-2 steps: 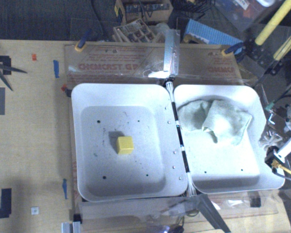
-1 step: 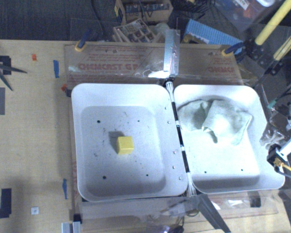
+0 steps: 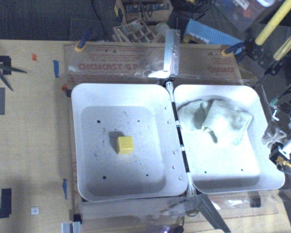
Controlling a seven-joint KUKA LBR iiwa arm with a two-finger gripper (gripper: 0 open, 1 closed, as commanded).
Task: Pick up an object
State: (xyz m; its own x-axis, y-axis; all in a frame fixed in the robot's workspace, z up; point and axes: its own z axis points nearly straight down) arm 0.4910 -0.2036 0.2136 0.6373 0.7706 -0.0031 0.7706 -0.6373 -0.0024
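**Figure 1.** Overhead slanted view of the bench with 2 shallow white bins set side by side.

The claw is seen as a dark and white mechanism at the outer rim of the nearer bin. It is partly cut off by the edge of the view, and whether it is wide or narrow cannot be told. Nothing is seen gripped in it.

1 crumpled pale cloth lies in the nearer bin. It is found close to the claw, toward the bin's back wall, and it stands apart from the claw. The part of that bin's floor in front of the cloth is left bare.

The farther bin is separated from the claw by the full width of the nearer bin and by the seam where the 2 rims meet. 1 small yellow block rests on its floor near the middle, well apart from the claw and from every wall. A short shadow is cast beside the block, and a few dark specks are scattered on the floor around it.

Beyond both bins, farther back than the claw, a clear sheet with red lettering is laid flat. A metal strip rises in line with the seam. A yellow bar crosses the corner of the view behind the claw.
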